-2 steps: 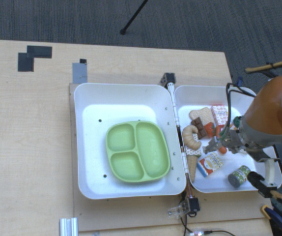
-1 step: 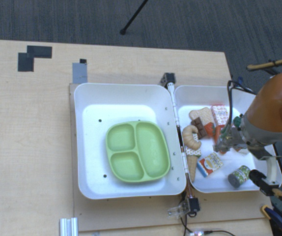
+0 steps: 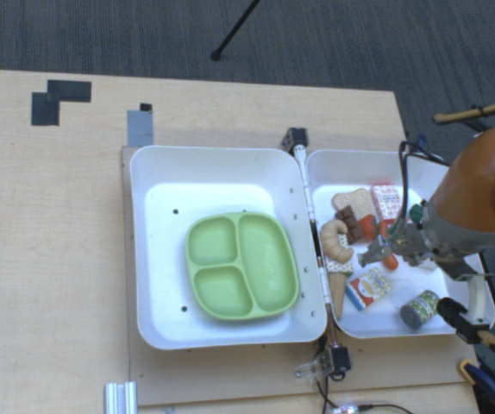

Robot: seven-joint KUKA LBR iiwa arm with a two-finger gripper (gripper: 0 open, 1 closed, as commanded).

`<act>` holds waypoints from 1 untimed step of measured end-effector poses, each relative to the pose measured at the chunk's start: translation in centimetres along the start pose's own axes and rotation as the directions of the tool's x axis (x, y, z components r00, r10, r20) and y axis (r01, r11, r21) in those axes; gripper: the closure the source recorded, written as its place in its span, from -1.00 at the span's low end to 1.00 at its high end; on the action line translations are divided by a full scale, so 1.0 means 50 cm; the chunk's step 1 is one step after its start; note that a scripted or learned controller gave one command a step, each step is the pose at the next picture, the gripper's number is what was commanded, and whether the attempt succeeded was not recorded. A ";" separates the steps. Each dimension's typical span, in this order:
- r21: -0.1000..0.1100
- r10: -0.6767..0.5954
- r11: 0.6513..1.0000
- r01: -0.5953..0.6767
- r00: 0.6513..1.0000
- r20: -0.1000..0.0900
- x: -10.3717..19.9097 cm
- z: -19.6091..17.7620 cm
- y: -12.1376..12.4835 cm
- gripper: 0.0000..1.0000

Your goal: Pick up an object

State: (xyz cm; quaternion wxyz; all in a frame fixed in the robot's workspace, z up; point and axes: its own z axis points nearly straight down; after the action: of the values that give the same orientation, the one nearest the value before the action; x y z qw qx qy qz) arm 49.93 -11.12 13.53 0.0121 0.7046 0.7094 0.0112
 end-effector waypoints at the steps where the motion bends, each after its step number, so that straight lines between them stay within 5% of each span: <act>1: 0.024 0.007 1.000 -0.007 1.000 0.005 0.039 0.080 -0.020 -1.00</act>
State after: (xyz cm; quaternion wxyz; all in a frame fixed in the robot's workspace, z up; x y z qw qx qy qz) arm 49.05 -9.20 9.51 0.0057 0.7074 0.7068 0.0009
